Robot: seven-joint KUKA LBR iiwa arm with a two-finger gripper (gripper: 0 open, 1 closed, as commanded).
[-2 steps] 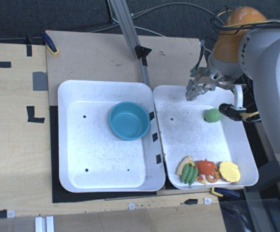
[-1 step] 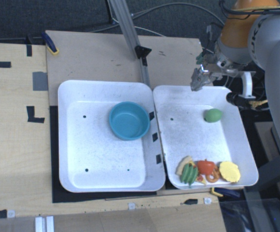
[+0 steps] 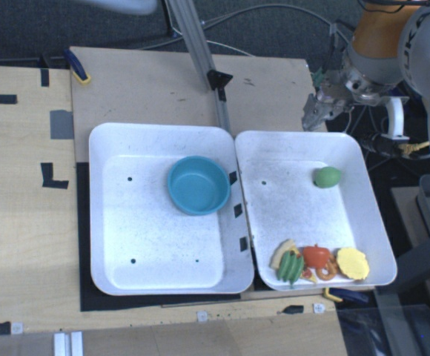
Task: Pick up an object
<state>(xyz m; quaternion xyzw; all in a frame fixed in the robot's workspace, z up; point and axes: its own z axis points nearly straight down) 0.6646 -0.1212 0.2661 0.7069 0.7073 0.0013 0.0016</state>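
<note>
My gripper (image 3: 313,117) hangs over the far edge of the right bin (image 3: 363,170), near its back left corner, with nothing seen in it. A green round object (image 3: 327,176) lies in the right bin, a short way in front of the gripper and slightly to its right. In that bin's near right corner sits a cluster: a green vegetable (image 3: 290,266), a red piece (image 3: 316,256), a yellow piece (image 3: 353,264) and a small beige piece (image 3: 281,255). A blue bowl (image 3: 198,185) stands upright in the left bin (image 3: 111,221).
A slanted metal pole (image 3: 200,47) runs down to the gap between the bins at the back. Cables (image 3: 274,13) trail behind the right bin. A yellow-and-blue clamp (image 3: 78,67) sits at the bench's far left corner.
</note>
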